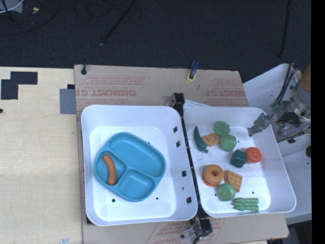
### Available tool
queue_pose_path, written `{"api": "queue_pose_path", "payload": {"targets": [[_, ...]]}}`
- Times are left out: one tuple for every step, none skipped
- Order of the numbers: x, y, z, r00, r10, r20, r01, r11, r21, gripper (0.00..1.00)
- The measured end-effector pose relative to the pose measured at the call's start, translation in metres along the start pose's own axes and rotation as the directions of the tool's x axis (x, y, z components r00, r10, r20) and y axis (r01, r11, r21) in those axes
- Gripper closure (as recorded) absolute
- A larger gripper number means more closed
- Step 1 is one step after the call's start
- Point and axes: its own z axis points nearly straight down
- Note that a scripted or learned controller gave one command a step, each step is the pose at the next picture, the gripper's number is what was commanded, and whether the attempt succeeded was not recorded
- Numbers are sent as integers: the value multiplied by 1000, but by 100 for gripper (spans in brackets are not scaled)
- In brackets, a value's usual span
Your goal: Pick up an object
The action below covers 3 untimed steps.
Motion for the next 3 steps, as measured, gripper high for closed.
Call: {"api": "queue_pose_path", "payload": {"targets": [[0,2,-6,1000,-1,3,1,1000,-11,0],[3,-4,40,1000,-2,1,2,1000,-5,0],[9,3,86,1000,-5,1,5,1000,-6,0]]}}
